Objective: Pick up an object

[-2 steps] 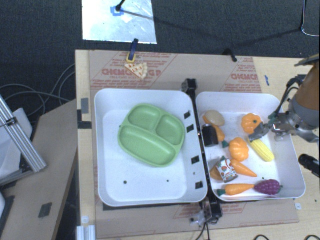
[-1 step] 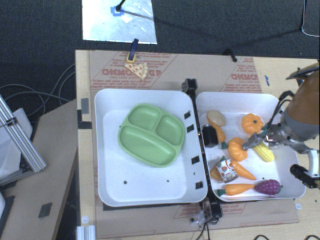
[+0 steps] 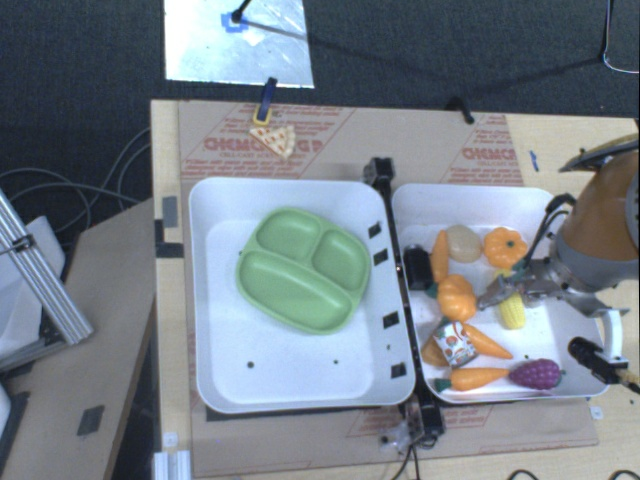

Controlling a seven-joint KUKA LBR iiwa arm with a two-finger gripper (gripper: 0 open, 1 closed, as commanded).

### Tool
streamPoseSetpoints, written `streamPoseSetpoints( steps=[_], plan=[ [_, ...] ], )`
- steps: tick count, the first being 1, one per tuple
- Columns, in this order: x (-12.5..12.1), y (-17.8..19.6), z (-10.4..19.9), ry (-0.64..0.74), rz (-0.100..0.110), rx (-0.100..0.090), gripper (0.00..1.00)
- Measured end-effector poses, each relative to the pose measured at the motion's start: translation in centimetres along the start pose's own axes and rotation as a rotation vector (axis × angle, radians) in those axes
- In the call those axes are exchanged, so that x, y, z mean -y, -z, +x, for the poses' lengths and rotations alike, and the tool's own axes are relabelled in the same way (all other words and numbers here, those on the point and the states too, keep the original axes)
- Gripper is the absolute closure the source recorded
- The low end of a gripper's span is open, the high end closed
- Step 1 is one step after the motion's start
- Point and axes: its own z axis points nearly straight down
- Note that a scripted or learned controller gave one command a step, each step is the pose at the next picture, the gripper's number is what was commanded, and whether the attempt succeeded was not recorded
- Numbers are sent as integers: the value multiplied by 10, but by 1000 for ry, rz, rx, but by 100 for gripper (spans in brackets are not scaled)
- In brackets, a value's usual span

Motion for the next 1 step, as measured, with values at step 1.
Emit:
streamPoseSetpoints(
  steps=[1],
  plan=[
    [-1,12,0,1,-4,1,100]
  ],
)
